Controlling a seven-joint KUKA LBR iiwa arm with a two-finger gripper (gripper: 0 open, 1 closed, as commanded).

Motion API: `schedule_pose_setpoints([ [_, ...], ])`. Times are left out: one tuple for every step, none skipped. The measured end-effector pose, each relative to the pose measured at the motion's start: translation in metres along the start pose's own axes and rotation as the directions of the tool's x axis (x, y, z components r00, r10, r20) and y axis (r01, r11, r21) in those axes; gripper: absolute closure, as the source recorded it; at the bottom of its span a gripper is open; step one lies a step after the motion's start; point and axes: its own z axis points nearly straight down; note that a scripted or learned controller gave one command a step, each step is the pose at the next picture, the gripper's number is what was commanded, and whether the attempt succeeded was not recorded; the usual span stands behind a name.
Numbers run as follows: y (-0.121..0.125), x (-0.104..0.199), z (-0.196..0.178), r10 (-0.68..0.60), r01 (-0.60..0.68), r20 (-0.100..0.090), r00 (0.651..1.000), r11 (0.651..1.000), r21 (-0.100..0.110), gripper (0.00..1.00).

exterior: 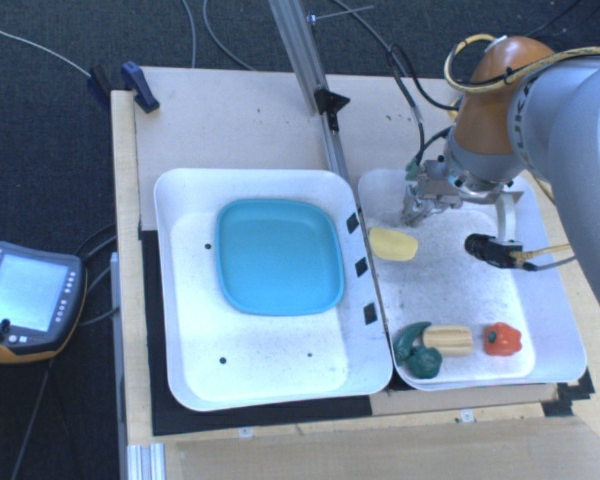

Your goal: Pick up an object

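Camera view — gripper [416, 211] low in right bin [555, 353], just above yellow piece [393, 244]; grip state impossible to tell. Pepper [501, 339], block [447, 340] near front rim.

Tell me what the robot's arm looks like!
The arm is fat, round and light grey, with a shiny orange band near the wrist. A yellowish cable loops over that band. Below sits the small metal-grey gripper, with thin dark wires running to it.
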Motion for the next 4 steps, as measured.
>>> schedule_pose_setpoints([
  [0.008, -0.007, -0.058, 0.001, -0.001, 0.001, 1.000, 1.000, -0.004, 1.00],
  [0.001, -0.010, -0.117, 0.001, -0.001, 0.001, 1.000, 1.000, -0.004, 1.00],
  [0.001, -0.010, -0.132, 0.001, -0.001, 0.000, 1.000, 1.000, 0.001, 1.00],
  [-0.006, 0.048, -0.136, -0.004, 0.004, -0.002, 1.000, 1.000, 0.001, 1.00],
])
